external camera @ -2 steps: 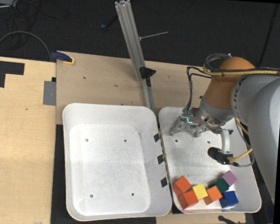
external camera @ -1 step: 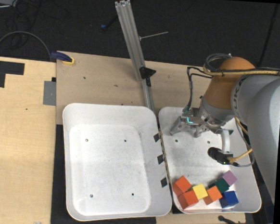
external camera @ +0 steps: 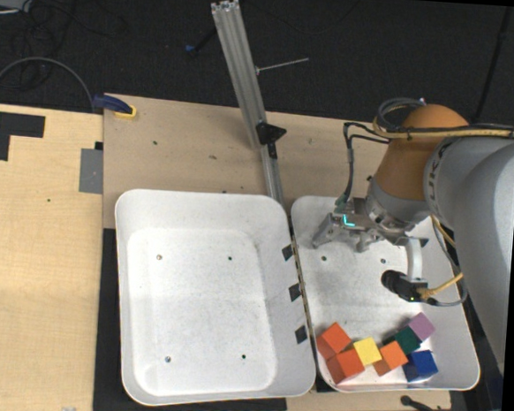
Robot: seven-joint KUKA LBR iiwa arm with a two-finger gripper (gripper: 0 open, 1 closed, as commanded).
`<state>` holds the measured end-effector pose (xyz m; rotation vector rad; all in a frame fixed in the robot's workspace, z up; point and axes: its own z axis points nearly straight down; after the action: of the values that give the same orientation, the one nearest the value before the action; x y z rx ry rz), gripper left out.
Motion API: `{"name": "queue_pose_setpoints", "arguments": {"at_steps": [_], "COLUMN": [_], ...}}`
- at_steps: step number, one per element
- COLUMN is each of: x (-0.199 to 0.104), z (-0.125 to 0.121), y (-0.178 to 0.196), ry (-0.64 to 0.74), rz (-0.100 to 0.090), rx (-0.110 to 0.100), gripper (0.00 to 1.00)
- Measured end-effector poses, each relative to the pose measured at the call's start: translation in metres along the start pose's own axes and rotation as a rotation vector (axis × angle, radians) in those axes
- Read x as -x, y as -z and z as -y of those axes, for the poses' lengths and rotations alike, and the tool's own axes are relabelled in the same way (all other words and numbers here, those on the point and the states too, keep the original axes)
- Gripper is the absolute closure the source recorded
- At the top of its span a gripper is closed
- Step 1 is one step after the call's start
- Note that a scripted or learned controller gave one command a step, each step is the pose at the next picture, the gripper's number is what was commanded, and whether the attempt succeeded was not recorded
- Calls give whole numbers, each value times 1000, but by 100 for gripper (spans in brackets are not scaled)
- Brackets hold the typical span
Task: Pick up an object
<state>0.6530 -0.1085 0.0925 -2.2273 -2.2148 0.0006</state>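
I read the gripper [external camera: 345,236] fingers as spread, nothing between them. Blocks [external camera: 374,349] lie well below/right of fingers, in right bin [external camera: 314,215]. Pick not yet started; approach, grasp, lift remain.

bins [external camera: 150,209] white | blocks [external camera: 374,349] orange, yellow, purple, blue, green

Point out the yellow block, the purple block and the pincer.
yellow block [external camera: 368,351]: camera view, on its top face.
purple block [external camera: 421,327]: camera view, on its top face.
pincer [external camera: 347,237]: camera view, midway between its fingertips, above the right bin's floor.
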Motion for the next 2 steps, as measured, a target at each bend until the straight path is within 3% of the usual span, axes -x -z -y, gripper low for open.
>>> {"name": "queue_pose_setpoints", "arguments": {"at_steps": [1, 2], "x": [16, 15], "z": [-9, -8], "y": [31, 29], "ry": [5, 5], "rz": [0, 0], "rx": [1, -2], "gripper": [0, 0]}}
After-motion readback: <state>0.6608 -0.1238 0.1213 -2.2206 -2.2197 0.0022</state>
